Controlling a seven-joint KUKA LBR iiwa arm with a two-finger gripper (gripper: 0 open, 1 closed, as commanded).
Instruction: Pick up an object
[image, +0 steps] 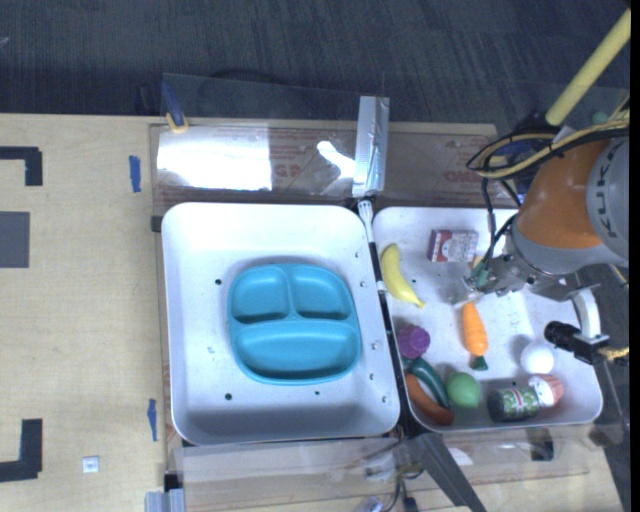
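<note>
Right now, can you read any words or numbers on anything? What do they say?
"KU": grey letters on the arm, cut off at the picture's edge.
Small red and white packet: has print, too blurred to read.
Green-labelled can: label too small to read.
Nothing else bears readable text.

Blue plate (293, 322), yellow banana (398, 276), orange carrot (474, 330)

Camera: you look down from above, at a slant.
Frame: both bins (190, 300); arm (580, 200) enters right.
</note>
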